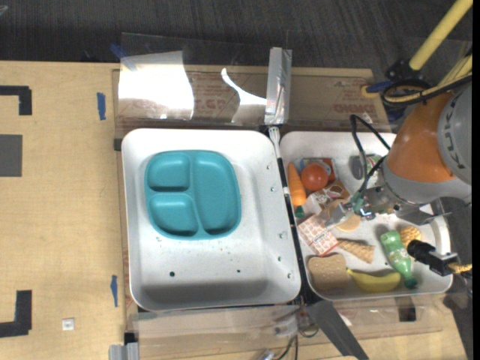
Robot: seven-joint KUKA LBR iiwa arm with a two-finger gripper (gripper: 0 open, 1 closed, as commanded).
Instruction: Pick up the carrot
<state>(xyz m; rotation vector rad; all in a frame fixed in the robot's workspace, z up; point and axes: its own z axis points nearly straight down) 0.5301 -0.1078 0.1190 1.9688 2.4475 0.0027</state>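
Observation:
The carrot [296, 184], short and orange, lies upright along the left wall of the right bin [435, 295], just left of a red tomato [315, 176]. My gripper [349, 210] hangs low over the middle of that bin, to the right of and slightly below the carrot and apart from it. The grey arm with its orange band [420, 152] reaches in from the right and hides the bin's upper right part. The carrot itself lies free on the bin floor.
The right bin also holds a banana [375, 280], a bread slice [326, 271], a green bottle [397, 255], a red-patterned packet [319, 235] and a wedge-shaped piece [358, 250]. The left bin [150, 276] holds a teal divided plate [193, 193].

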